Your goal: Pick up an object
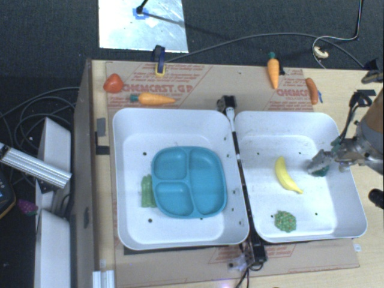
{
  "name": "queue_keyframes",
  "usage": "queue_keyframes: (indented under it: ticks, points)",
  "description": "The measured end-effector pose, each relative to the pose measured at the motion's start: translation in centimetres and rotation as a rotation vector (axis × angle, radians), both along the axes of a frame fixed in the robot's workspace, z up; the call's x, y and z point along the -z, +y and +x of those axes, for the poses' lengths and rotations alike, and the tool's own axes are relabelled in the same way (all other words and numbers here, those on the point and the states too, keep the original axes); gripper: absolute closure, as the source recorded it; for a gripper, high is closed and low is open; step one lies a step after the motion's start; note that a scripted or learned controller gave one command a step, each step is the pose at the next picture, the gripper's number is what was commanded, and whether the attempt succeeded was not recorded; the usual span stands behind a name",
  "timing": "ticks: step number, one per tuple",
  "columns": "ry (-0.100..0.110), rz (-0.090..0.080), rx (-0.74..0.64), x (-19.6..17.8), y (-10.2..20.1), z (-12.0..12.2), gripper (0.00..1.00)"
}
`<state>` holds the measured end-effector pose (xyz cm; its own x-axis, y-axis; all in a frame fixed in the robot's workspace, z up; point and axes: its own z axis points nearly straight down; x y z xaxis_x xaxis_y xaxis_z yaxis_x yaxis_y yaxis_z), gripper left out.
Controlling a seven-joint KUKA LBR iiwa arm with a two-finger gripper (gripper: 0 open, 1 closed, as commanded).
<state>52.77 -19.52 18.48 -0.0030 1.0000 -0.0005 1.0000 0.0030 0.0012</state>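
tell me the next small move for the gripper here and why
Probably a short lift straight up to test the grab. The gripper sits low in the right bin near its right wall, with something small and dark teal at its tip, but whether that is actually held isn't clear. The banana and green lump lie apart, untouched.

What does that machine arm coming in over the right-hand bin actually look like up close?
The part in view is a metal-grey wrist section ending in a small grey gripper of darker mechanical pieces. A thin black bracket or cable loop rises above the wrist near the bench's right edge. The image is too coarse to make out any markings, and the tip is too blurred to describe in detail.
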Motion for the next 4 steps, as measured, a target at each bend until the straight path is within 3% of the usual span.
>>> queue_keyframes:
  ticks: [1,2,3,4]
  points:
    - [-0.01,0.0,0.0,8.5,2.4,2.6,0.0]
    - [0.0,0.001,-0.001,9.3,7.6,3.2,0.0]
    - [-0.001,0.001,-0.002,8.3,7.5,3.2,1.0]
    - [-0.003,0.001,-0.002,-2.8,14.4,0.2,1.0]
